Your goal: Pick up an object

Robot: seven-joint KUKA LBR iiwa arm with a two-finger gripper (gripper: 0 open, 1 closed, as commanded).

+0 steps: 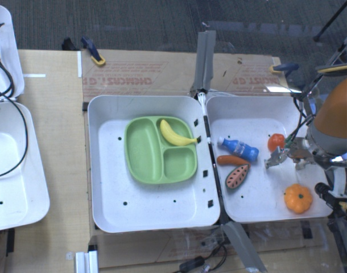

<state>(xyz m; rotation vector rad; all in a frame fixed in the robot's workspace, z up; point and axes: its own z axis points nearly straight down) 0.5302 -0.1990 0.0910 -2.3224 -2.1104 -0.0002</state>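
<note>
Two shallow white bins sit side by side on the wooden surface [54,90]; the left bin [105,169], at the frame's centre, carries a green divided plate [148,152] with a banana [176,134] lying in its upper right compartment, its tip reaching over the plate's right rim; the right bin [259,203] holds the loose toys: a blue bottle [240,148] lying on its side near the bin's left wall, an orange carrot-like piece [232,160] just below and touching it, a watermelon slice [237,176] beneath that, a red tomato [276,141] further right, and a small orange pumpkin [298,198] toward the lower right corner; the grey arm with its orange band [333,110] comes in from the right edge of the frame, and the gripper [279,158] sits low over the right bin just below the tomato and well above the pumpkin; its jaws appear slightly apart with nothing visible between them, though the metal parts are small and hard to read; a blue-and-yellow clamp [93,52] lies on the surface at the upper left.
</note>
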